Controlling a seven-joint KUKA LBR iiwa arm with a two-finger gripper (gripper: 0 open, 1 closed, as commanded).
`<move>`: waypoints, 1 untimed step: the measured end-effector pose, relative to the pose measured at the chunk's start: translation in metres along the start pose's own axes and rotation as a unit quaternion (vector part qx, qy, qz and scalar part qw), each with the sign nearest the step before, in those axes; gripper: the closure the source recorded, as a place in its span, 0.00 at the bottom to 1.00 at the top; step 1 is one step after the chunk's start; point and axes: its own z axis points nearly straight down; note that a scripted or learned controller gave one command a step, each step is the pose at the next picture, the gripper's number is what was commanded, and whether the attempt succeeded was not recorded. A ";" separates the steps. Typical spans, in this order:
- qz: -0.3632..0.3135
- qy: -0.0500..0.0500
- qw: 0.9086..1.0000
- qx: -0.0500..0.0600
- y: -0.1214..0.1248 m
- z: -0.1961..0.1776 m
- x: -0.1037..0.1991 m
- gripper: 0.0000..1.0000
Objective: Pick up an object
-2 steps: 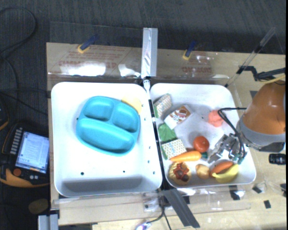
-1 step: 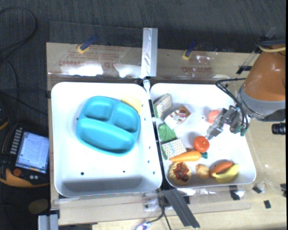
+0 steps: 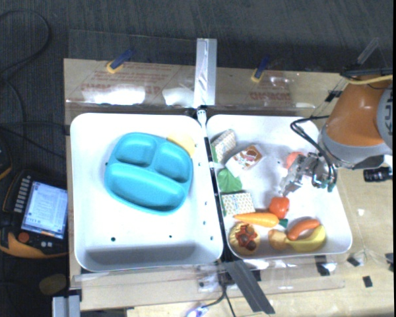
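The right bin (image 3: 330, 207) holds several toy foods. My gripper (image 3: 292, 182) hangs over its right-hand middle, coming off the grey and orange arm (image 3: 360, 121). Just below the gripper's tip lies a red tomato (image 3: 279, 206), and I cannot tell whether the two touch. An orange carrot (image 3: 255, 218) lies left of the tomato. In the bin's near right corner, a red sausage (image 3: 303, 227) rests on a yellow banana (image 3: 309, 242). A small red-orange piece (image 3: 292, 158) sits just above the gripper. Nothing shows in the gripper's grasp.
The left bin (image 3: 92, 243) holds a blue divided tray (image 3: 148, 172) with a yellow item (image 3: 180, 142) at its far edge. Along the right bin's left side lie a white labelled box (image 3: 246, 156), a green item (image 3: 228, 181), a checkered card (image 3: 236, 202) and a brown fruit bowl (image 3: 244, 236).
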 end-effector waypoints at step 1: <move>0.060 -0.005 0.998 -0.005 -0.023 0.023 -0.010 1.00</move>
